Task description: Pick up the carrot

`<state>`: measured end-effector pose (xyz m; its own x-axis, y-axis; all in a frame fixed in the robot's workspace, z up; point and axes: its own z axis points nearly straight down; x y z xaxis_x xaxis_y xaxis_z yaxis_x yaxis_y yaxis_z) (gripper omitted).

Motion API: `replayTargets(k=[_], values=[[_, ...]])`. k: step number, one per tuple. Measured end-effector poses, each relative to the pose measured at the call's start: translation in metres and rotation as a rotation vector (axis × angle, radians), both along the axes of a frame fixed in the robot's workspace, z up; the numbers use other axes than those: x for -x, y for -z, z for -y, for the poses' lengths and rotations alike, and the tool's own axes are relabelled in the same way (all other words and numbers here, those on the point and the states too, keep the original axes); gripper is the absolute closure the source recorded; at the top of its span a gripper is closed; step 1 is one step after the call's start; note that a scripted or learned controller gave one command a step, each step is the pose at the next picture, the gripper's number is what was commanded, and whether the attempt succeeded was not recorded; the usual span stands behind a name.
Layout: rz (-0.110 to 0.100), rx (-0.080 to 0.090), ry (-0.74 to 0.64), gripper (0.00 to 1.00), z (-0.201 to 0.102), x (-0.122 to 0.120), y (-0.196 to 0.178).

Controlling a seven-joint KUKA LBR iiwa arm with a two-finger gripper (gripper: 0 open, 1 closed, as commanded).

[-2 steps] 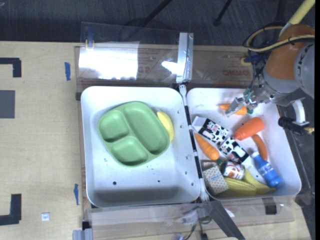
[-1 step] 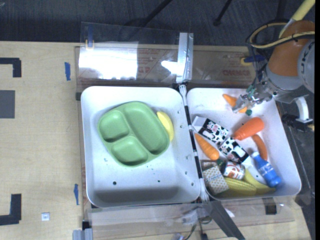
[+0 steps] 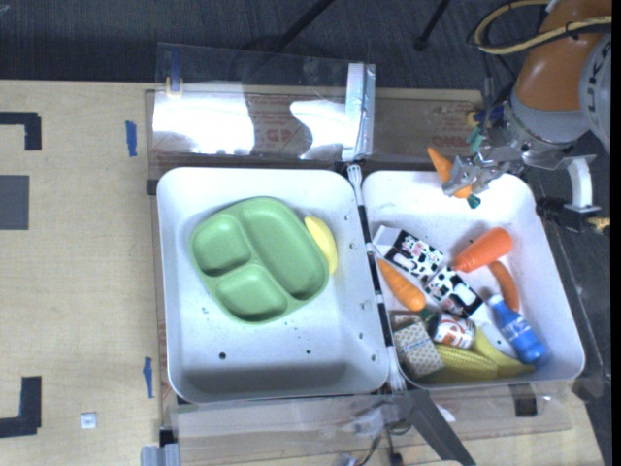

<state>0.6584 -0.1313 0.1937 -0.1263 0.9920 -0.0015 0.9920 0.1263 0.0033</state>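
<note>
Two white bins [image 3: 194, 357] sit side by side: a smooth green divided plate [image 3: 258, 257] fills the left one, a yellow piece [image 3: 323, 242] at its edge. Over the right bin's far rim, the gripper [image 3: 462, 175] pinches a tapered orange carrot [image 3: 441, 164], lifted above the clutter.

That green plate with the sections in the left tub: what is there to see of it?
The green plate looks like smooth plastic, rounded, split by raised ridges into three hollows: two at the top and one lower left. It lies flat, somewhat turned, in the left bin, towards its upper middle. A yellow, banana-like thing sits against its right rim, partly tucked beside it.
</note>
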Motion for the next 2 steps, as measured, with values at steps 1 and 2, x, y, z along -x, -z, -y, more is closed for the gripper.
replayTargets(k=[1, 2], values=[[0.0, 0.0, 0.142, 1.0, 0.016, -0.009, -0.058], [-0.004, -0.002, 0.19, 1.0, -0.034, -0.009, 0.011]])
